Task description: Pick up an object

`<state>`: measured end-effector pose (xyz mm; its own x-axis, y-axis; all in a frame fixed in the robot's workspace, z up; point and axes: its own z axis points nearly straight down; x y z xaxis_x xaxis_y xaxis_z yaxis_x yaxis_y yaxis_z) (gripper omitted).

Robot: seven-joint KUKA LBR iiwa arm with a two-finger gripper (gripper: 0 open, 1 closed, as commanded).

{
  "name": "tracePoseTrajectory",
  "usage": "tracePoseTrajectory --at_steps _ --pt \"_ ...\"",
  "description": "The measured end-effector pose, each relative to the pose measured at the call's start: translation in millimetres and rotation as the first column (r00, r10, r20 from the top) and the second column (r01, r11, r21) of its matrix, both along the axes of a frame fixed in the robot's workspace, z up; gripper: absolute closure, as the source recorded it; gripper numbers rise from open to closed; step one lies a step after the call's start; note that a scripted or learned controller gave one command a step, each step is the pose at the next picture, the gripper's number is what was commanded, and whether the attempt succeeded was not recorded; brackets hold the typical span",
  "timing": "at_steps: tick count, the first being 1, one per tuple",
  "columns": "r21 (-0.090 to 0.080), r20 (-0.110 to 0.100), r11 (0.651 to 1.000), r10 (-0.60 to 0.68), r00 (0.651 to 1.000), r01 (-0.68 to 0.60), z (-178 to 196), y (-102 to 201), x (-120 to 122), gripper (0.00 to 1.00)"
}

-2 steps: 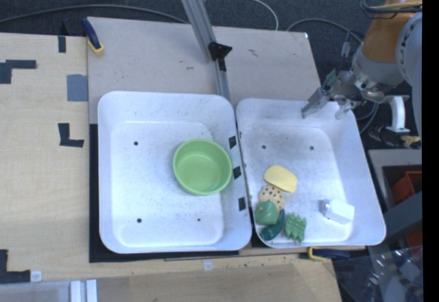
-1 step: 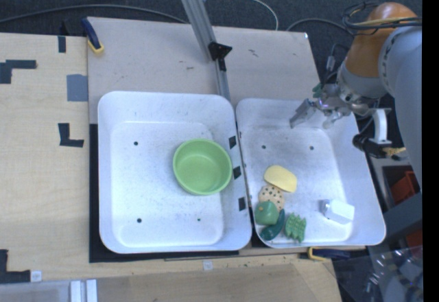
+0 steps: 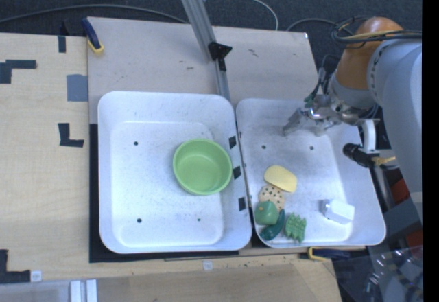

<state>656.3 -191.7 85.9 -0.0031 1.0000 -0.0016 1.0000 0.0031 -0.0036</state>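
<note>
Two shallow white bins sit side by side on the bench: the left white bin (image 3: 116, 156) and the right white bin (image 3: 312, 163). The left one holds a single round light-green plastic bowl (image 3: 202, 167), lying well apart from the gripper, off toward the view's left and lower down.

The right bin holds a cluster of small things plus one loner. Counted: one pale yellow oval piece (image 3: 280, 178), one tan spotted piece (image 3: 271, 195) touching its lower edge, one dark green rounded piece (image 3: 268, 212) below that, one teal curved piece (image 3: 276, 228) at the bin's near rim, and one green leafy spiked piece (image 3: 295, 226) just beside it. That makes five in the cluster, all below the gripper and slightly to its left in the view. One small white blocky object (image 3: 337, 210) lies alone, below the gripper and a little right, near the bin's right wall.

The grey two-finger gripper (image 3: 310, 119) hangs over the far part of the right bin, near its upper rim. Whether its jaws are open or closed cannot be told; nothing is seen between them.

Bare bin floor lies directly under and around the gripper, reaching down to the yellow piece. The cluster crowds the near rim and the wall between the bins; the white block has free floor on its left side.
</note>
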Motion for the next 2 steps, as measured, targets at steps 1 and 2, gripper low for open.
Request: tracePoseTrajectory --at_steps 1,2 --pt "-0.001 0.002 1.0 0.001 1.0 -0.001 13 0 1 1.0" --pt "0.001 0.008 1.0 -0.001 1.0 0.001 75 6 0 1.0"
